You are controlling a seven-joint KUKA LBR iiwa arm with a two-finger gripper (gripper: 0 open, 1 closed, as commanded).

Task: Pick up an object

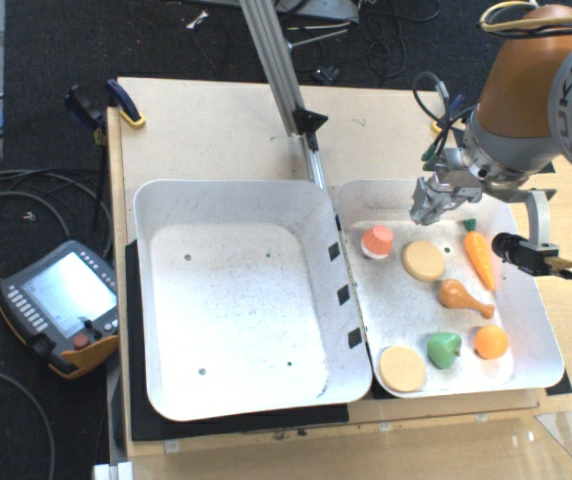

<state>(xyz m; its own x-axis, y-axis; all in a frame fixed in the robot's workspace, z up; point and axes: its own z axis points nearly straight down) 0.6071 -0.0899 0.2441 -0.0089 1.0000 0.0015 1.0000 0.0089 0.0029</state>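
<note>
The right bin (526, 368) holds several toy foods: a pink and white cupcake-like piece (376, 241), a tan round cookie (424, 261), an orange carrot (480, 259), a brown drumstick (463, 297), a green pepper (444, 348), an orange ball (491, 342) and a second tan disc (403, 367). My gripper (428, 208) hangs over the bin's back part, above and just behind the cookie and to the right of the cupcake piece. Nothing shows between its fingers.
The left bin (166, 218) lies beside the right one, with a raised divider between them. A slanted metal pole (276, 58) crosses the back of the bench. A teach pendant (58, 306) lies on the floor to the left.
</note>
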